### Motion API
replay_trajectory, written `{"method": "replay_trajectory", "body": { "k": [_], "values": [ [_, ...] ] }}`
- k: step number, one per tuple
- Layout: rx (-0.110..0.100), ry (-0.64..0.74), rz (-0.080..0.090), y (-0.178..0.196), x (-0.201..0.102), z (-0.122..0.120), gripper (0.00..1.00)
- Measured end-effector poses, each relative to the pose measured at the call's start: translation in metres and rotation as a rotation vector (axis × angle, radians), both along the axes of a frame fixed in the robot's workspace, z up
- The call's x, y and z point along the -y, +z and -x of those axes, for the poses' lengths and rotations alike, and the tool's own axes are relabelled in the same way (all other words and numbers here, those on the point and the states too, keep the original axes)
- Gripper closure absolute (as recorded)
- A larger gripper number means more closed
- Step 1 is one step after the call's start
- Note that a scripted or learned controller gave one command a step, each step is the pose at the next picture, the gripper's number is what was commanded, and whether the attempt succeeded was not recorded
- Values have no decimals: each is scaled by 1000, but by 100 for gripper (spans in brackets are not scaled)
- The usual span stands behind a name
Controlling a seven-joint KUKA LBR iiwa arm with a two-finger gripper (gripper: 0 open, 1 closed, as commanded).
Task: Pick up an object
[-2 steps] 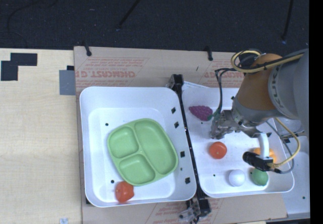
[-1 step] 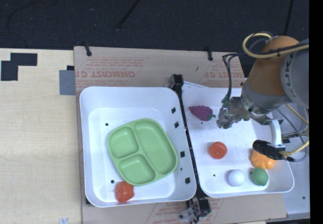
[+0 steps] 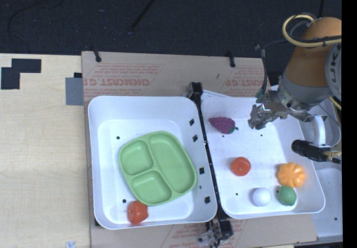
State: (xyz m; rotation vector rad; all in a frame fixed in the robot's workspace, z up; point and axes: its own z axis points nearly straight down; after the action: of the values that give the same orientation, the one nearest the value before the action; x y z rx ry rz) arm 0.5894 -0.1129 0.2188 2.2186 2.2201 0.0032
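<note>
Two shallow white bins are seen side by side on the worktop, a left bin and a right bin. The arm, grey with an orange band, is brought in from the right, and its claw is held over the upper part of the right bin; whether the claw is open or closed cannot be told, and nothing is seen gripped in it. Just to the left of the claw, apart from it, a purple bunch of grapes is laid on the bin floor. Lower in the same bin a red tomato is placed near the middle, an orange pumpkin toward the right wall, and a white ball and a green ball are set close together near the front wall. In the left bin a green three-compartment plate is laid at a tilt, and a red-orange object is seen just beside its lower left edge.
</note>
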Motion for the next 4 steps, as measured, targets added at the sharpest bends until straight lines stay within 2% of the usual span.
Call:
{"method": "replay_trajectory", "body": {
  "k": [1, 2, 4],
  "values": [
    [-1, 0, 0, 50, 1, -1, 100],
    [-8, 1, -1, 31, -47, -9, 100],
    [-5, 2, -1, 9, -142, -41, 100]
  ]
}}
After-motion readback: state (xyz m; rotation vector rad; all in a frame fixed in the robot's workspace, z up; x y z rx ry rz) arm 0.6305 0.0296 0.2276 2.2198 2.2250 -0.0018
